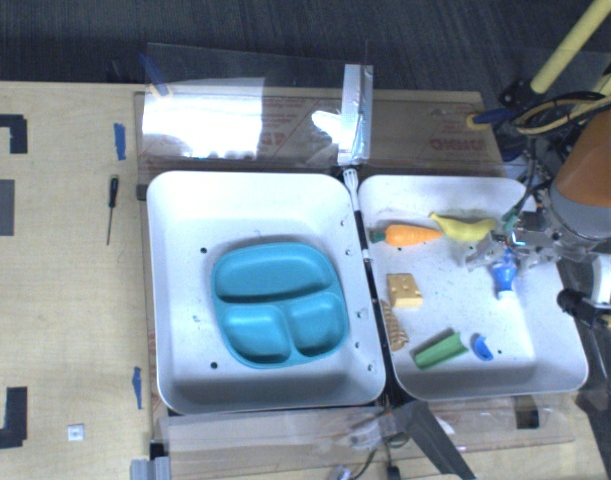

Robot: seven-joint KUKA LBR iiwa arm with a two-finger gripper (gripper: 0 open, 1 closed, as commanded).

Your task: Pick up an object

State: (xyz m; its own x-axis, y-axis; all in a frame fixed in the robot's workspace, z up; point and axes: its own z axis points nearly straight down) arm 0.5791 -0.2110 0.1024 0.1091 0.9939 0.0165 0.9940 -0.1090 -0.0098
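a: we're looking down on the tabletop [55, 348], and the landmark is the metal divider [355, 113] standing where the two bins meet. the gripper [503, 253] sits well right of it, low over the right bin [545, 368].

b: are the jaws spread or pressed together?

a: cannot tell; it's a tangle of metal and something blue at the tip, and nothing is clearly pinched.

b: the nearest candidate?

a: the yellow banana [463, 228], just beside the gripper on the divider side. it looks like a light, smooth plastic toy, curved, likely to slip or roll. i'd take it across the thick middle, not the tapering ends.

b: what else is in that bin?

a: the orange carrot [410, 235] touches the banana's end, closer to the divider. below it sits a tan block [405, 290], likely stiff and easy to square up on. further down lie a green cylinder [438, 349], which may roll, and a small blue piece [482, 347] beside it.

b: and left of the divider?

a: the left bin [175, 208] holds a blue sectioned tray [280, 303], broad and shallow, awkward to grip except at its rim.
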